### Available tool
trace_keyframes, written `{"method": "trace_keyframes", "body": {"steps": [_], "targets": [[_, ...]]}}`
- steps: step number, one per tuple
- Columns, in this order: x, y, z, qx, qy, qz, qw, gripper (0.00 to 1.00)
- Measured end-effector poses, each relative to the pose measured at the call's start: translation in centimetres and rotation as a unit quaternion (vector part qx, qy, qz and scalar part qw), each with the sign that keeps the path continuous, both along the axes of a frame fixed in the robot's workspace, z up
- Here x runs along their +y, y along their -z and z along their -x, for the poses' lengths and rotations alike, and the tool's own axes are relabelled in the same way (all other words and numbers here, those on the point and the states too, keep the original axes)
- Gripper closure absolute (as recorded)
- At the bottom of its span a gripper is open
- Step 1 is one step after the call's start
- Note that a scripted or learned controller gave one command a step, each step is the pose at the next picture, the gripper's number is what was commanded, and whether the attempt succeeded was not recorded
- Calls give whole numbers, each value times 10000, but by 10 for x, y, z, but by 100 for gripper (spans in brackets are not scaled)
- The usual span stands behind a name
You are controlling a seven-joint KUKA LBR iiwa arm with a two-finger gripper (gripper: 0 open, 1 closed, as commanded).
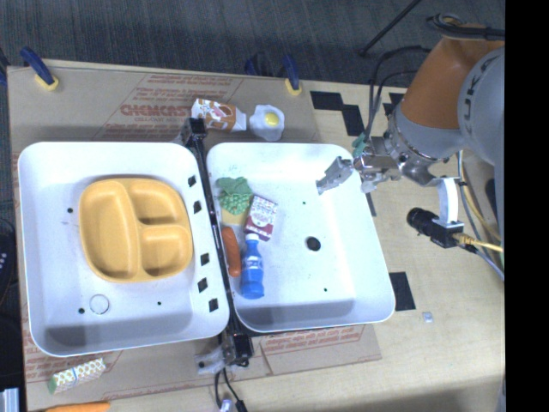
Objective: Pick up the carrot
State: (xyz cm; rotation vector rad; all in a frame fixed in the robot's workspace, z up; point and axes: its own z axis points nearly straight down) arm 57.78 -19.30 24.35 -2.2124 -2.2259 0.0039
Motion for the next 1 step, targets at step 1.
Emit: {"method": "trace_keyframes", "body": {"steps": [1], "targets": [[57, 104, 11, 14, 1899, -4, 9818, 0]]}}
